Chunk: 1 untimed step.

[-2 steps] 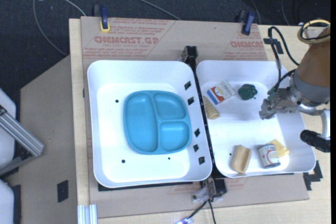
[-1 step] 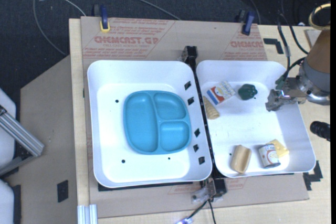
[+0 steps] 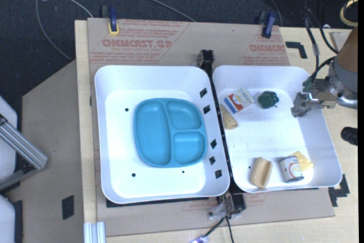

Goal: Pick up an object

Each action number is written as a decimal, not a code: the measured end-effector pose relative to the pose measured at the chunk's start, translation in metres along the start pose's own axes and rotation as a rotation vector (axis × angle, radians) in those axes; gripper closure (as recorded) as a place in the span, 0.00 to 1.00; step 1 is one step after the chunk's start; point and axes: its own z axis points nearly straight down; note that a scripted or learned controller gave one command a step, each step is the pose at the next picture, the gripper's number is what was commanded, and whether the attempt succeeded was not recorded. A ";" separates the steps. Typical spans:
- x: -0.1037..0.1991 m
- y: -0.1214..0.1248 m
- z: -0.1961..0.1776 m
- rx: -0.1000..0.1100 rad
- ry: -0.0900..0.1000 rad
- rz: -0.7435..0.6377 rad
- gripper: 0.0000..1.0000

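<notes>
My gripper [image 3: 301,106] hangs over the right edge of the right bin [image 3: 284,139], with the arm coming in from the right; nothing shows between its fingers. A dark green lumpy object [image 3: 268,99] lies a short way to its left. Further left lie a small red, white and blue packet [image 3: 238,101] and a tan cone-shaped piece [image 3: 228,119]. Near the bin's front lie a tan cylinder [image 3: 261,172] and a small can with a yellow piece [image 3: 293,167].
The left bin [image 3: 114,122] holds a blue divided plate [image 3: 169,131]. A black divider with clips [image 3: 211,122] runs between the bins. Blue clamps [image 3: 114,24] hold the board at the back. Cables trail over the dark floor behind the bench.
</notes>
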 end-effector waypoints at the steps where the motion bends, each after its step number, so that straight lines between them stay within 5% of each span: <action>1: 0.059 0.005 0.006 0.006 0.005 -0.006 1.00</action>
